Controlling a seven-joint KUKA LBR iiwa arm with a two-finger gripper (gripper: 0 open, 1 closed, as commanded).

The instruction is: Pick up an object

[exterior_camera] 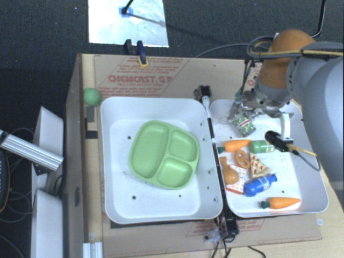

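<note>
Gripper (243,110) is being held low over the right bin's (312,190) far corner, just above a small red-and-green packet (245,126); its opening cannot be told. Toy carrots (236,144), a blue bottle (260,184) and a pretzel (242,158) are being crowded nearby. A green divided plate (164,153) is being cradled in the left bin (123,198).

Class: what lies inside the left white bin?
The left white bin holds one green divided tray, its three compartments bare. Whatever lies under the tray is covered.

Green tray (164,153) in left bin (115,198), toys in right bin (312,190)
</note>
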